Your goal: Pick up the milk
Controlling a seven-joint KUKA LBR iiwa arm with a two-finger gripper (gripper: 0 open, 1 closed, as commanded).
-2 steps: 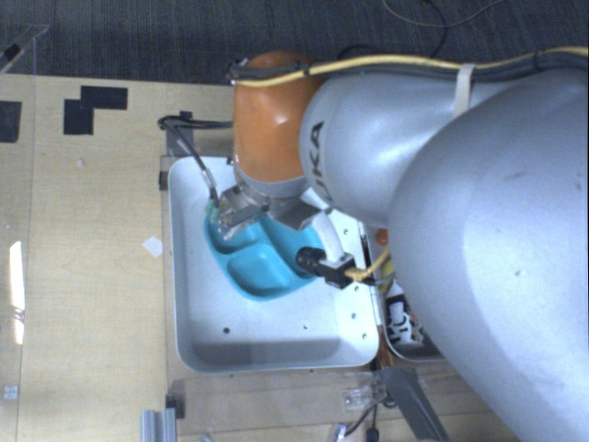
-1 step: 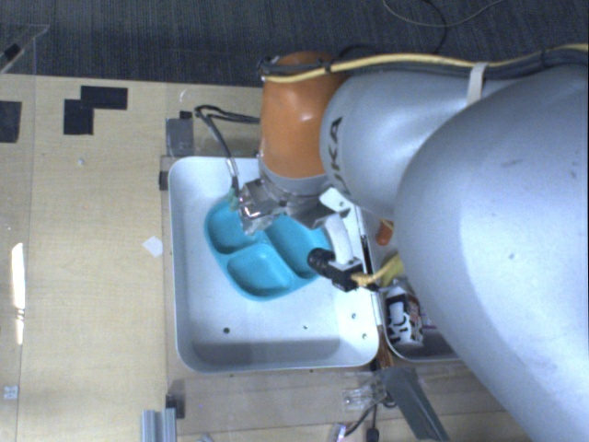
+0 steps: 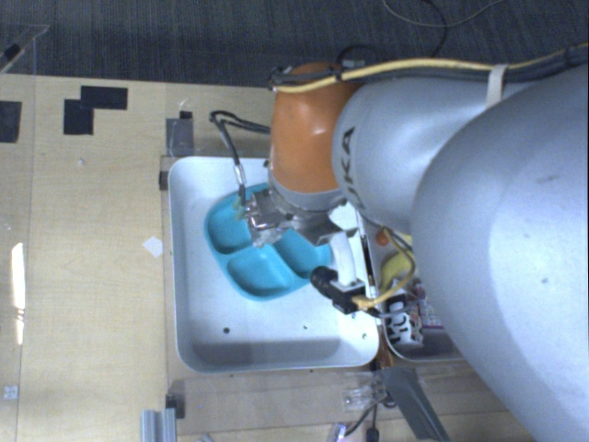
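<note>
the arm [image 3: 442, 182] hangs over the blue tray [image 3: 262, 270] at nine o'clock in the white bin [image 3: 198, 339]; i cannot tell the tool's state, and the reach step seems to call for locating the milk.

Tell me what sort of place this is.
Probably a robotics lab test bench: a grey KUKA arm reaches over a shallow white bin holding a blue divided tray, with black marker shapes on the wooden bench.

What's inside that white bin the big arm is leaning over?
The white bin holds a blue divided tray, with its compartments looking bare where they show. The arm covers the tray's upper right part, so anything there is hidden.
</note>
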